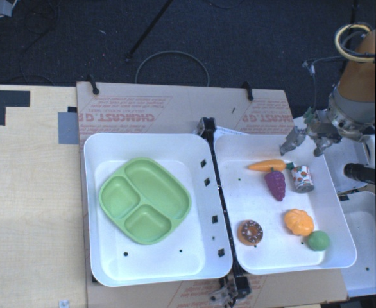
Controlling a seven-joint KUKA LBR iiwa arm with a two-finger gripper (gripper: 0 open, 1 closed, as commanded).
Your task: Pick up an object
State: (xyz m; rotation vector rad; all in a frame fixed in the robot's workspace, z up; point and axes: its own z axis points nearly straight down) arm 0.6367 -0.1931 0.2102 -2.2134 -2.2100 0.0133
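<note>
Two white bins: left bin [111, 268] at 9 o'clock, right bin [342, 252] at 3 o'clock. One green divided plate [144, 200] in the left bin. In the right bin, one each: carrot [266, 165], purple grapes [276, 184], small can [302, 178], donut [249, 232], orange fruit [299, 222], green ball [317, 240]. Six items there.

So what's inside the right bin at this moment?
The right bin holds a carrot, purple grapes, a small can, a donut, an orange lump and a green ball. The gripper hangs over its far edge, covering none.
</note>
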